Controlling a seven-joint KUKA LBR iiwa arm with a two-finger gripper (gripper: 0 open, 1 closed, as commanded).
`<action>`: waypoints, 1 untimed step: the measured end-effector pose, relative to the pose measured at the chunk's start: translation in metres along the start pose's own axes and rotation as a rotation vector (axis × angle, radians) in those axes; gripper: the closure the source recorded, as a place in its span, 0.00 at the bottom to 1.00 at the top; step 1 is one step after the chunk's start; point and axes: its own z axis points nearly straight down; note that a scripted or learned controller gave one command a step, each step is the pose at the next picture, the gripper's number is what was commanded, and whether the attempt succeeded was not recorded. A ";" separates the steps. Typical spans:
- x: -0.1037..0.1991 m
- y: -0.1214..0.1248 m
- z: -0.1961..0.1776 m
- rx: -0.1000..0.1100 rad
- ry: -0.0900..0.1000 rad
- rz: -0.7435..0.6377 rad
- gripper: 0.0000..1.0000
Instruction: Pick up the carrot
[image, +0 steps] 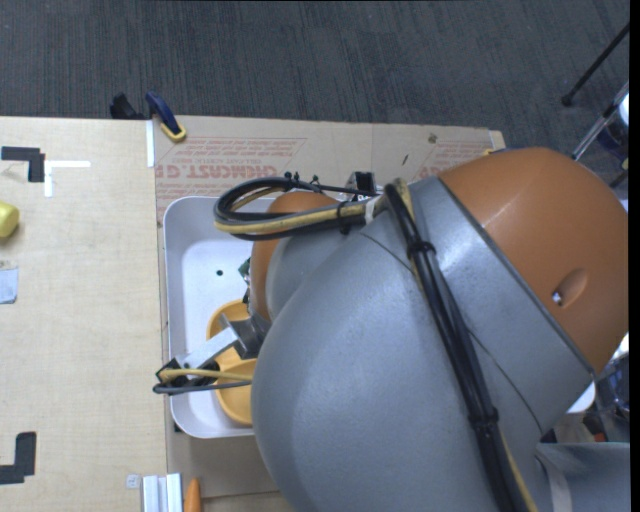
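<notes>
Arm (400, 380): a bulky grey body that reaches in from the right, close beneath the camera, and covers most of the white bin (190, 300).
Orange band (540, 250): a rounded orange section up and to the right of the bin, on the upper part of the arm.
Cables (440, 300): black leads run down the grey shell; a black and tan loop curls above the bin's far rim.
Wrist: it dips into the bin, and an orange part shows behind the cable loop.
Tool (225, 345): low over the bin's near left part, largely hidden by the arm.
</notes>
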 end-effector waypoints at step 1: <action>0.002 -0.001 0.007 -0.006 -0.001 -0.079 1.00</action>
